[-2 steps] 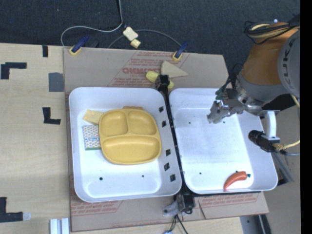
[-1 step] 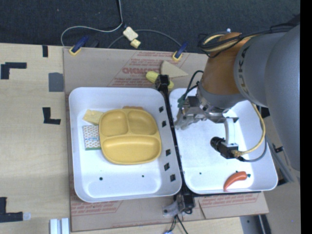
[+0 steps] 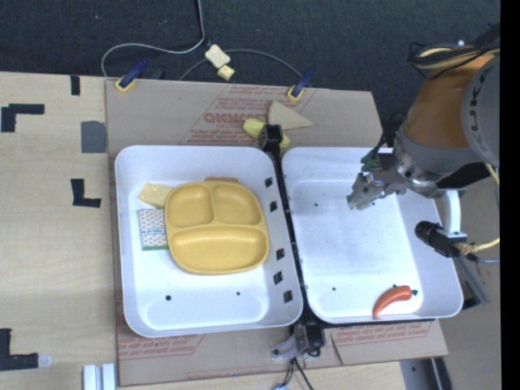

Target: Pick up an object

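gripper (image 3: 363,195) hovers well up-bin from the orange pepper (image 3: 392,299), can't tell its fingers' state; best swing toward the pepper, descend squarely over its middle.

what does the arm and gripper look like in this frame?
Arm: bulky rounded grey body with a wide orange band above the wrist. Gripper: small, grey metal, blocky, on a grey wrist. A black cable loops over the arm's top, and a white curved piece with a black cylindrical fitting sits below the wrist.
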`<action>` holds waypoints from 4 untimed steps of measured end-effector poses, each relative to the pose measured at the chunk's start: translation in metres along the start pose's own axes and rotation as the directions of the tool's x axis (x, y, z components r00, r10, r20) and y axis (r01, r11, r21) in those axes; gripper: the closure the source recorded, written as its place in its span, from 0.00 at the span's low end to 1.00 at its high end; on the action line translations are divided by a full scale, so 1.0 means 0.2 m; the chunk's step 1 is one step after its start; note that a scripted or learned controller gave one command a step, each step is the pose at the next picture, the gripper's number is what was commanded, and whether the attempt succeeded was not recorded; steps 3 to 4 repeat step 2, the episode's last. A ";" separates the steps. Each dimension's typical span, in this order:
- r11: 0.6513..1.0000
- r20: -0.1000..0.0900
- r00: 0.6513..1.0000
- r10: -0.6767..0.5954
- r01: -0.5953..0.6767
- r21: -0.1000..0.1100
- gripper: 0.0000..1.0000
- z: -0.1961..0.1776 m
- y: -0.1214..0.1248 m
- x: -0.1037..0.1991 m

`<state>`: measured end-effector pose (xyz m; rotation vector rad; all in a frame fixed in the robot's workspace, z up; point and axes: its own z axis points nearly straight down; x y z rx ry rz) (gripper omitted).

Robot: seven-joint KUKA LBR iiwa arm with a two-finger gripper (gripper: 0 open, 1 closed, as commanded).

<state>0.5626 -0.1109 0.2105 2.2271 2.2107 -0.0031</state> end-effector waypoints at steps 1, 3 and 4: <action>1.000 -0.006 1.000 -0.013 0.013 0.005 1.00 0.14 -0.07 0.36; 1.000 -0.001 1.000 -0.003 0.003 0.001 1.00 0.27 0.15 -0.08; 1.000 -0.001 1.000 -0.003 0.003 0.001 1.00 0.27 0.15 -0.08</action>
